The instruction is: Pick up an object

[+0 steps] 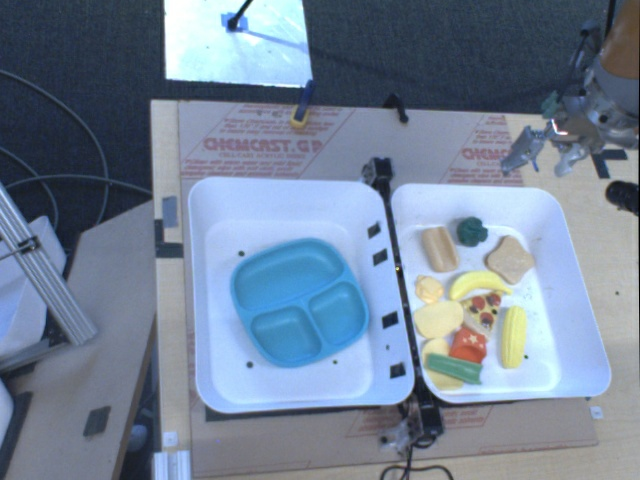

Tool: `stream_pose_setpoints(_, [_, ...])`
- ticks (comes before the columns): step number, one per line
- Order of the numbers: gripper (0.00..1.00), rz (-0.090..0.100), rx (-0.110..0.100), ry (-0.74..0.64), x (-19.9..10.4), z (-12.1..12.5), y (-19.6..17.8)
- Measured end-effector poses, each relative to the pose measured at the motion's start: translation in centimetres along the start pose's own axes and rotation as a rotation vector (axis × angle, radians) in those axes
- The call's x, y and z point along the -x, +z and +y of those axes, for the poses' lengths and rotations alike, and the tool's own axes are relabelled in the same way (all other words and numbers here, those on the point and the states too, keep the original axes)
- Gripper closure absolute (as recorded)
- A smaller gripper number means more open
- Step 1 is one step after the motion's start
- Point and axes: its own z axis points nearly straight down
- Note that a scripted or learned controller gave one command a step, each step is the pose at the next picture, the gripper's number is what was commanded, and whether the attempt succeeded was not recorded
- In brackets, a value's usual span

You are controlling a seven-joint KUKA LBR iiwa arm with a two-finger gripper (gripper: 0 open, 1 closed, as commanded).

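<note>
The right bin (575, 268) holds several toy foods: a dark green broccoli piece (471, 231), a tan bread roll (438, 248), a toast slice (509, 259), a yellow banana (478, 284), a pizza slice (482, 313), a corn cob (512, 335), a red piece (467, 344) and a green pepper (452, 367). My gripper (545, 155) hangs above the bench just past the right bin's far edge. Its fingers are spread, open, with nothing between them.
The left bin (215, 268) carries a blue three-compartment tray (298, 300). Black clips (380, 258) line the seam between the bins. A shiny square plate (236, 26) lies on the floor at the back, and an aluminium rail (35, 258) stands on the left.
</note>
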Motion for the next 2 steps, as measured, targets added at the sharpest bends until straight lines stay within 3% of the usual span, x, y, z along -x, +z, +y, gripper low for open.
stream_pose_setpoints(1, [0.0,0.002,-0.005,-0.004,-5.4,-4.2,1.5])
stream_pose_setpoints(2, [0.0,0.005,-0.017,0.002,-7.3,-11.0,14.6])
